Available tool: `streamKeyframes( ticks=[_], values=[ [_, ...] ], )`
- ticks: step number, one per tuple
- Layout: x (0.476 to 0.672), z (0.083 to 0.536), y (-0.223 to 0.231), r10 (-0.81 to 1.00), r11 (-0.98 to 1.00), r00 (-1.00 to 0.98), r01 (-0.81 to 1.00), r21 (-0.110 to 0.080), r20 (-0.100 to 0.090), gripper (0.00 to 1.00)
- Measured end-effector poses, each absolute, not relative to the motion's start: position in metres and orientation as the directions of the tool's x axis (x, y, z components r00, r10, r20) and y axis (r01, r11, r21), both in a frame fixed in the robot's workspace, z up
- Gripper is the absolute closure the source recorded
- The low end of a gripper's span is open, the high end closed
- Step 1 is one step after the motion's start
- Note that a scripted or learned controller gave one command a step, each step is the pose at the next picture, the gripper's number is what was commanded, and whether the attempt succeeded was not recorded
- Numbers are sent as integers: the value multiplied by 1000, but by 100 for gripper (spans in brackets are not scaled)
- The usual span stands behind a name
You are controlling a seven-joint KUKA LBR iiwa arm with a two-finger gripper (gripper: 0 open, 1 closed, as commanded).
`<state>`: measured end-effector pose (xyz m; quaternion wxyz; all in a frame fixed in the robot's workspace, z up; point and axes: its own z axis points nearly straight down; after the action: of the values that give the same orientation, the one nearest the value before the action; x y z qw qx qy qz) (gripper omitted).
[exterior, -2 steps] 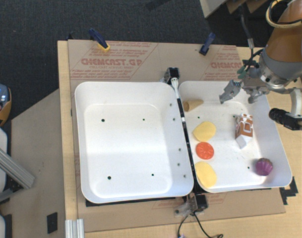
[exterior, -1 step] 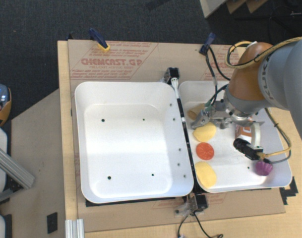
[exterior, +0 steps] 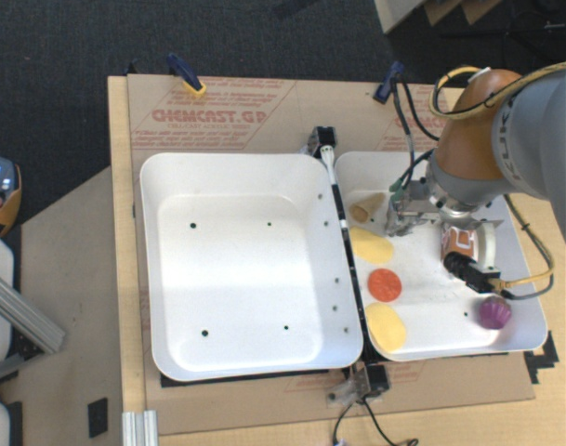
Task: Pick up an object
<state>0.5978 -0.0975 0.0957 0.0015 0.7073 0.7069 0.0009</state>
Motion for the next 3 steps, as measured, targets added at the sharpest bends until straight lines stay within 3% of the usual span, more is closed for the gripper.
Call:
streamKeyframes(
  ticks=[1,2,3],
  values=[
    [642,249,-69,1000,6,-6,1000,21,-2,100],
    [669,344,7,1000,9,-9,1000,16,1,100],
    [667,424,37,1000,5,-5,1000,13,1,100]
  ],
)
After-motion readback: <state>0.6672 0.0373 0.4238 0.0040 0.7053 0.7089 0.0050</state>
